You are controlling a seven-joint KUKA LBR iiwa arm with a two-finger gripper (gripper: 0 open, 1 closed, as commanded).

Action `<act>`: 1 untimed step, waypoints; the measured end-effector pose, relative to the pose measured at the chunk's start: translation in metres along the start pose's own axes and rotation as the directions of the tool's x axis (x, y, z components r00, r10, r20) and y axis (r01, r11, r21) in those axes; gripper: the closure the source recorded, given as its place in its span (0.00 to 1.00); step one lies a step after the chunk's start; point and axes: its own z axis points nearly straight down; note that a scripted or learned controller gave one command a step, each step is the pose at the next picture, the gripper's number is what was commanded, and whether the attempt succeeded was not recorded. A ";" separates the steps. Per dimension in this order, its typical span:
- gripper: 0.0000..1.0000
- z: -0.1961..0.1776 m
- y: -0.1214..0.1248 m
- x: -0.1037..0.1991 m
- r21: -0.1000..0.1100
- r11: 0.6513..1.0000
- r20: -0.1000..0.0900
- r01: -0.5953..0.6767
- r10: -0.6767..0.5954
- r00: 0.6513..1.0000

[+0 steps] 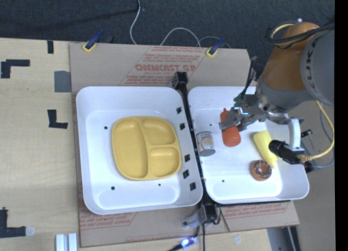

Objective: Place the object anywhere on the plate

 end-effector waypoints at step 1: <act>1.00 0.001 0.008 0.060 0.000 1.000 0.000 0.002 -0.002 1.000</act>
